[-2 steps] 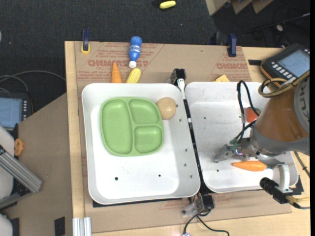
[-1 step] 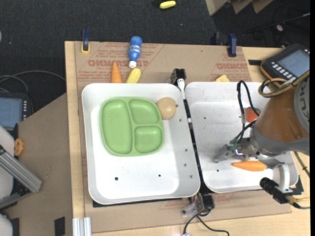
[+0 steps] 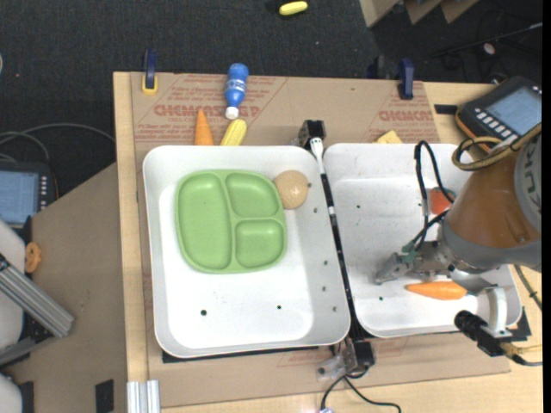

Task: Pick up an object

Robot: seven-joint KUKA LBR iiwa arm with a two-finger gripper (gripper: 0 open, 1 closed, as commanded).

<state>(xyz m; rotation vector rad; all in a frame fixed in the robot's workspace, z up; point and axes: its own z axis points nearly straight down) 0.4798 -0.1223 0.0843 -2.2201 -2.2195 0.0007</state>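
My claw (image 3: pixel 392 269) is lowered into the right bin (image 3: pixel 379 188), over its near half, with the wrist and orange band (image 3: pixel 491 209) above it on the bin's right side. The metal tips point toward the bin's left wall. Whether the claw is released or clenched cannot be determined: the tips are small and partly merged with the wrist housing.

Candidate item: an orange carrot (image 3: pixel 436 290) lies flat on the right bin's floor, near its front edge, long axis roughly parallel to that edge. It sits just beside the claw, on the front side, and is not between the tips. No grasp is confirmed.

A second orange-red item (image 3: pixel 439 201) is partly hidden behind my wrist, toward the right bin's middle; its identity cannot be determined.

Left bin (image 3: pixel 232 317): a green divided plate (image 3: pixel 231 220) occupies the rear half, with a tan ball (image 3: pixel 292 188) touching the plate's right rear corner. Both are well apart from the claw.

On the bench behind the bins: a blue-and-white bottle (image 3: pixel 235 89), a small carrot (image 3: pixel 202 127) and a yellow corn piece (image 3: pixel 234 131).

Assessment: the claw is low because the carrot lies flat. The next step probably requires a shift toward the front edge, straddling the carrot across its narrow width.
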